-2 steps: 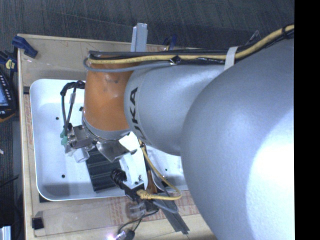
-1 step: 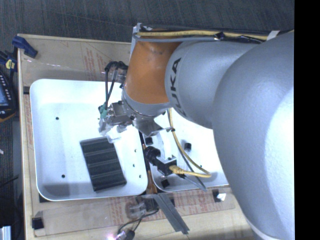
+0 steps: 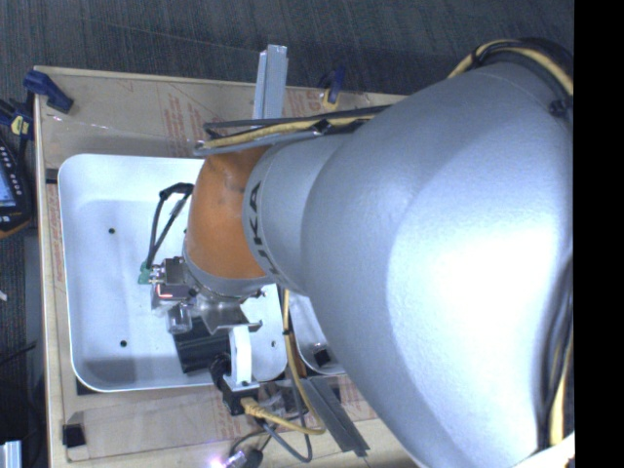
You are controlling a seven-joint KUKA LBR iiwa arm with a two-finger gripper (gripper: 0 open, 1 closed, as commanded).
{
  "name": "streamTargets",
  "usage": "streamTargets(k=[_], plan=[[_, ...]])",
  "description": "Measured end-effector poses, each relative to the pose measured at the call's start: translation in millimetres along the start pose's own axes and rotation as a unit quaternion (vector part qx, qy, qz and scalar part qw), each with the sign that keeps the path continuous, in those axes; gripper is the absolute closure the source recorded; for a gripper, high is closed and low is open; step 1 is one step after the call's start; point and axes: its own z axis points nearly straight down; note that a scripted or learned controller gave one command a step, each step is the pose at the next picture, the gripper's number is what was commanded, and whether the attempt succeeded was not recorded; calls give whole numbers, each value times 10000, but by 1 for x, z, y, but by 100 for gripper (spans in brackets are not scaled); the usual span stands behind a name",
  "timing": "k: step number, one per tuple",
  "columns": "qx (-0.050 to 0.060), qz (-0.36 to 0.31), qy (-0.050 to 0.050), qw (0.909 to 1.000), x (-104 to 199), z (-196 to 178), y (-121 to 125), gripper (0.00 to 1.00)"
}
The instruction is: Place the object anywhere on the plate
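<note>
My grey arm (image 3: 419, 261) with its orange band (image 3: 224, 222) reaches in from the right and covers most of the bench. The gripper (image 3: 202, 351) hangs low over the near right corner of the left white bin (image 3: 97, 261), its dark body close to the bin's floor. The arm hides whatever lies under it and nearly all of the right bin (image 3: 310, 344). I cannot make out a plate or a loose object on the bare part of the left bin's floor.
Blue clamps (image 3: 46, 89) (image 3: 334, 82) sit on the bench's far edge, with a metal post (image 3: 272, 78) between them. A black device (image 3: 10, 185) lies at the left edge. Cables (image 3: 265, 419) trail over the front of the bench.
</note>
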Motion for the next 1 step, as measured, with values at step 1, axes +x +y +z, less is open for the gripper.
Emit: streamTargets(k=[1], plan=[[-23,-1426,1,9898,14,-20,20,100]])
